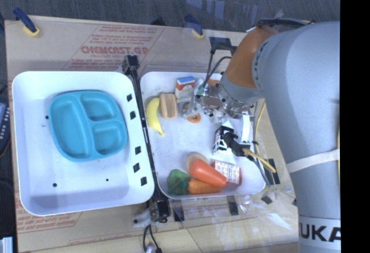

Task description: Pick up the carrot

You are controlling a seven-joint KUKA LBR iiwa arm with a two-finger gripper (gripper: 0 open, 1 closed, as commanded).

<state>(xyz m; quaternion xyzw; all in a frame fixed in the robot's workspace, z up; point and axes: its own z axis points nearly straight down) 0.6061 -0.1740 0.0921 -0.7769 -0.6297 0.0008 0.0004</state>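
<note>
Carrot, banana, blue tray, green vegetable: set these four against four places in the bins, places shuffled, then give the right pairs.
Things:
1. carrot
2. banana
3. blue tray
4. green vegetable

Places:
A. in the left bin, alone
B. right bin, along its left wall, beside the bread-coloured block
C. right bin, near edge, just left of the carrot
D. right bin, near edge, between the green vegetable and the red-and-white packet

Pairs: 1-D, 2-B, 3-A, 4-C
</note>
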